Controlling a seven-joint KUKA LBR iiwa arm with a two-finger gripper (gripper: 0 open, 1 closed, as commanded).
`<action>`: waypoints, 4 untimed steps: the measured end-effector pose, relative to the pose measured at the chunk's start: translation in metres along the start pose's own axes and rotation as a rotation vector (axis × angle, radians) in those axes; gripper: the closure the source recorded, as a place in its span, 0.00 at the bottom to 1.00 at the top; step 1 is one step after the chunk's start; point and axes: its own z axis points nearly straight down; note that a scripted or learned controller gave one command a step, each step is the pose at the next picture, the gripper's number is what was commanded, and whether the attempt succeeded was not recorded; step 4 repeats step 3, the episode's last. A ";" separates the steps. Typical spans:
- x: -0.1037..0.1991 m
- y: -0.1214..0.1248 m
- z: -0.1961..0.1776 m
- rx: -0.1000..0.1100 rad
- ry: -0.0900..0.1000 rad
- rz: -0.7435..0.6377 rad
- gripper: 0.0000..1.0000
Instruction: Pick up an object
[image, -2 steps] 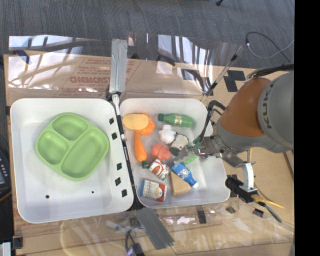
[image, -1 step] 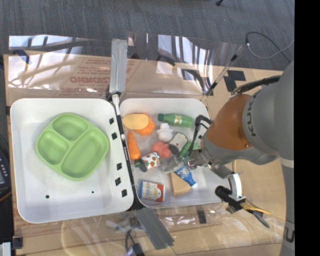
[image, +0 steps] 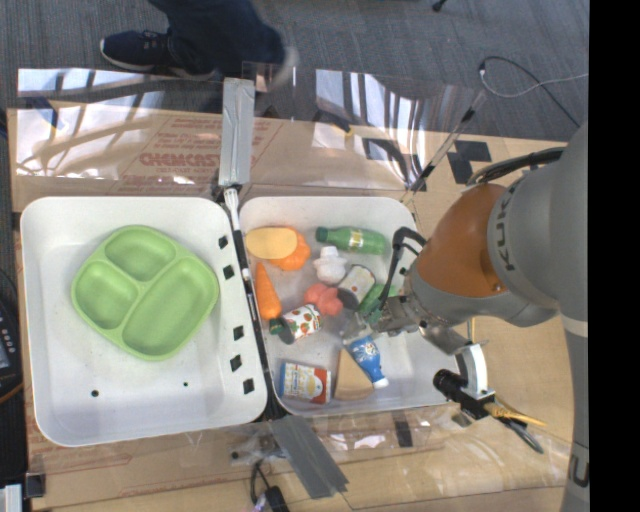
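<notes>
Orange-banded arm (image: 480, 255) covers your gripper (image: 385, 312), so you cannot tell its state. Just below it lies the tube (image: 367, 359): light, slick, slightly squashy. You would best pinch it across its middle.

1. Grey ribbed carpet (image: 400, 35) covers the floor along the top of the frame.
2. A dark shoe (image: 150, 50) stands on it at the upper left.
3. The tabletop (image: 520, 400) is light wood, bare at the lower right.
4. Flattened cardboard (image: 150, 150) with red print lies across the upper left, streaked with bright reflected light.
5. Grey tape (image: 235, 135) runs down its middle.
</notes>
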 end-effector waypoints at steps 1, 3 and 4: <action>0.028 -0.018 -0.096 -0.002 0.000 -0.063 1.00; 0.032 0.104 -0.157 0.003 0.001 -0.296 1.00; 0.032 0.104 -0.157 0.003 0.001 -0.296 1.00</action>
